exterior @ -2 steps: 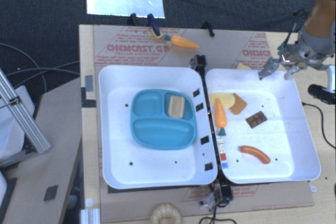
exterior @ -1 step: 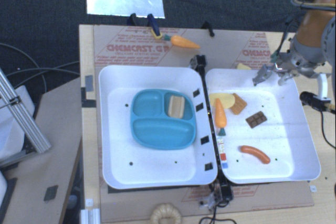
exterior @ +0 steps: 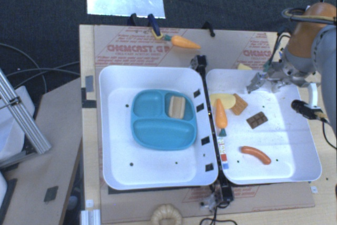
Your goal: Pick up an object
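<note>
The right bin [exterior: 295, 166] holds an orange carrot [exterior: 220, 114], a pale yellow slice [exterior: 225, 100], a tan cracker [exterior: 239, 104], a brown chocolate piece [exterior: 257, 120] and a red-orange sausage [exterior: 256, 155]. My gripper [exterior: 258, 82] hangs over the far part of this bin, just beyond and to the right of the cracker. Nothing shows in its grasp. The grey arm with its orange band [exterior: 310, 29] comes in from the upper right.
The left bin [exterior: 121, 166] carries a blue divided plate [exterior: 158, 126] with a tan bread piece [exterior: 177, 107] in one compartment. A second carrot [exterior: 183, 42] lies on the cardboard behind the bins. A beige ring [exterior: 166, 215] sits at the front edge.
</note>
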Robot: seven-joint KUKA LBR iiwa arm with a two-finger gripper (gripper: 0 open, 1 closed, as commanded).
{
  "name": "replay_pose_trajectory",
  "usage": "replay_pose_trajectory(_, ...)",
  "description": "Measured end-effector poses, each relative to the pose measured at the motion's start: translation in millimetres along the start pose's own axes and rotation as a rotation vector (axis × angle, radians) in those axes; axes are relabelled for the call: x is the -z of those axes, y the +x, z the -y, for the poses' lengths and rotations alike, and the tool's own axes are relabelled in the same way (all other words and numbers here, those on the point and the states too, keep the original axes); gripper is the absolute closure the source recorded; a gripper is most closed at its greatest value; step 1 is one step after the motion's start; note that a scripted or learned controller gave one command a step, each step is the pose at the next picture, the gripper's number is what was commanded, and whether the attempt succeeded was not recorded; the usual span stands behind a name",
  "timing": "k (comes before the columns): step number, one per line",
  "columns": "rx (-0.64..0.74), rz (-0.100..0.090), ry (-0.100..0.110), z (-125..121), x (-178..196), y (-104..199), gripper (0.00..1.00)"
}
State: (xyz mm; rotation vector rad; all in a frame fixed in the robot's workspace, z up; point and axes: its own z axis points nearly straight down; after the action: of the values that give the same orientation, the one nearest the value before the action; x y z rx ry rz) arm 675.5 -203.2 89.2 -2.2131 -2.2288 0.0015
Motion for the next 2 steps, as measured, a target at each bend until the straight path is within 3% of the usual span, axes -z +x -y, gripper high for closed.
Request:
replay_pose_trajectory(1, 0.002, 0.003, -0.008, -1.8, 13.3, -0.6, 1.00)
replay_pose_trajectory(2, -0.001, 0.002, -0.010, -3.5, 77.9, 4.7, 1.00)
